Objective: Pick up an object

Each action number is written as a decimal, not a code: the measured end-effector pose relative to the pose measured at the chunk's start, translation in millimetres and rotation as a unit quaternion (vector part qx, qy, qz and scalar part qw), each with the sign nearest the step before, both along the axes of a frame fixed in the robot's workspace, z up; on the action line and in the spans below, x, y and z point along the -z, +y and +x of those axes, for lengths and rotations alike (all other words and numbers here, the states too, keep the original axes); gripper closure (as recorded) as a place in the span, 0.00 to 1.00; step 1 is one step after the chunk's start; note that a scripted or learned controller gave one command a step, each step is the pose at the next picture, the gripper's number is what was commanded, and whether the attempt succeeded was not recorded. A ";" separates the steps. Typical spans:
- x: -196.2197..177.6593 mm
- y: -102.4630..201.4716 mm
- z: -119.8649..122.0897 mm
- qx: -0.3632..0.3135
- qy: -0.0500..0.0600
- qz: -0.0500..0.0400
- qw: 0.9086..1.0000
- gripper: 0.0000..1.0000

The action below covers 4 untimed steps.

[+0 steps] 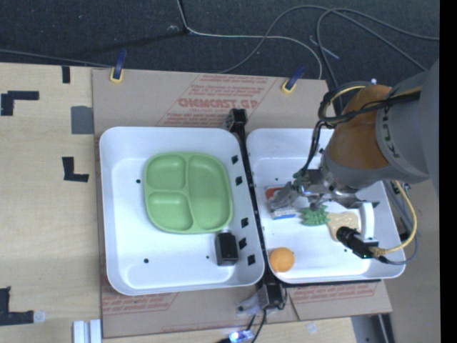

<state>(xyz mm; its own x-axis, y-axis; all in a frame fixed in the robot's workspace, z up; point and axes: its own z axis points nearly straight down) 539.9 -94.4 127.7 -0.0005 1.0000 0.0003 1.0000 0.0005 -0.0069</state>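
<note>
Nothing lifted yet: I'm seeing the gripper [298,190] hovering low in the right bin [285,145] over a red-and-white packet [280,201], jaws looking spread, not pinching anything.

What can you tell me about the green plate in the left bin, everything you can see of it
The green plate is a pale green divided tray, roughly square with rounded corners, and looks like matte plastic. Raised ridges split it into three compartments: two smaller ones on the view's left and one long one on the right. It lies flat, right way up, in the upper middle of the left bin. The small black object sits just off its lower right corner.
</note>
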 end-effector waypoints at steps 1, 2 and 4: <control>42.1 0.8 2.5 -0.001 -0.007 -0.001 1.000 0.00; 32.7 1.6 0.8 -0.001 -0.004 0.000 1.000 1.00; -87.2 -7.8 4.8 0.000 -0.006 -0.001 1.000 1.00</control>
